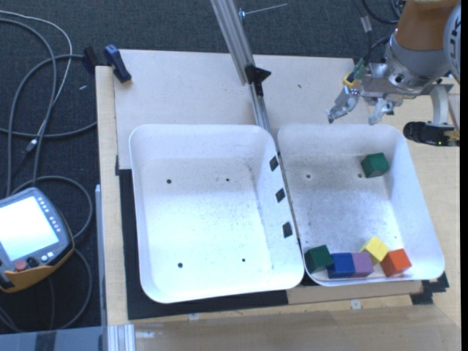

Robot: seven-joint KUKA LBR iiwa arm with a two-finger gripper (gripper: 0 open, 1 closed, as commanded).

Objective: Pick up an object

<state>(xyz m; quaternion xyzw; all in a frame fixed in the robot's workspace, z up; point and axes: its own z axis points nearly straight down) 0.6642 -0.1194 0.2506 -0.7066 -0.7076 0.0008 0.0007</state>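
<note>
Arm: cut off by the top and right edges, only the orange band and wrist in frame; gripper small, finger spacing too fine to tell. Pendant: cropped at the left edge, its screen washed out and unreadable; cables run out of frame at left and bottom. Blue cube: partly covered by the purple cube touching it, both pressed against the right bin near wall, which hides their lower faces; pole cut off at the top.
</note>
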